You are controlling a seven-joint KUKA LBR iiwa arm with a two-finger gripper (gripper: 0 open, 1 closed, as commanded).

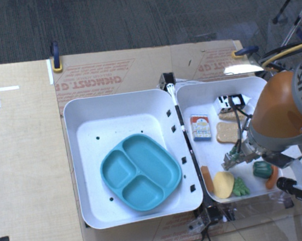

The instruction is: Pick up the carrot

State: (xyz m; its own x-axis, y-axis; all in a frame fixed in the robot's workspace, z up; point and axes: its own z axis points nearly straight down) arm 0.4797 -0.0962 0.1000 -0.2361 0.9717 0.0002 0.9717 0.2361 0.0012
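Observation:
A slim orange carrot (206,177) lies lengthwise along the left wall of the right bin (208,94), near its front. My gripper (234,158) hangs low over the bin's middle, a short way right of the carrot and just above a yellow fruit (223,184). Nothing shows in its grasp. The grey and orange wrist covers the bin's right side. A second small orange piece (272,180) peeks out beneath the arm at the front right.
The right bin also holds a small printed box (200,127), two bread slices (227,131), a green leafy piece (240,188), a green pepper (262,170) and a black-and-white item (231,101). A teal divided plate (141,171) sits in the left bin (85,126).

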